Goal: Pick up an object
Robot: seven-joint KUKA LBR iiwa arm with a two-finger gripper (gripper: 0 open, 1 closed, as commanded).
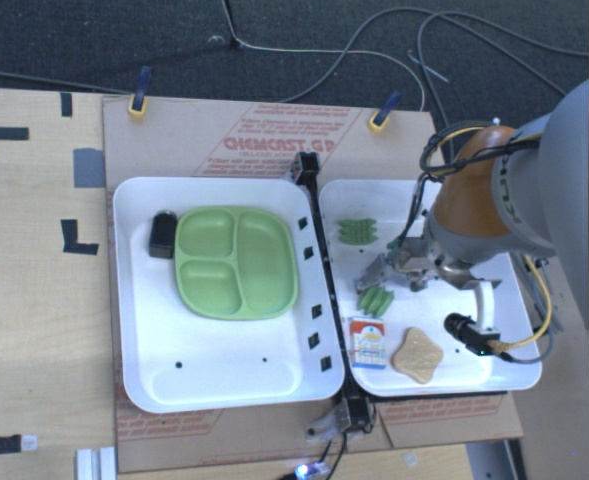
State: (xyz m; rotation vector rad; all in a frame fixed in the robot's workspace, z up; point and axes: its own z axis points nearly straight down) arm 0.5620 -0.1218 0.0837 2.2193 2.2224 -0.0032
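- The gripper (382, 271) is being held low inside the right bin (519, 373), near that bin's left wall, with the grey arm (514, 193) reaching in from the counter's right edge.
- Whether the fingers are open or closed cannot be told; they are blurred against the white floor, and nothing is being seen between them.
- A bunch of green beans (374, 301) is lying just below the gripper, close to it or touching it; this is being judged the likeliest target.
- A second green vegetable piece (356, 231) is lying nearer the bin's far edge.
- A small red-and-white carton (368, 344) and a tan cracker-like piece (417, 355) are lying by the bin's near edge.
- In the left bin (139, 298), a green divided plate (237, 263) is sitting with a small black object (162, 235) at its left side.
- Risk is being judged as follows: the thin, flat beans could be pushed aside or slip out, and the carton close by could be nudged.
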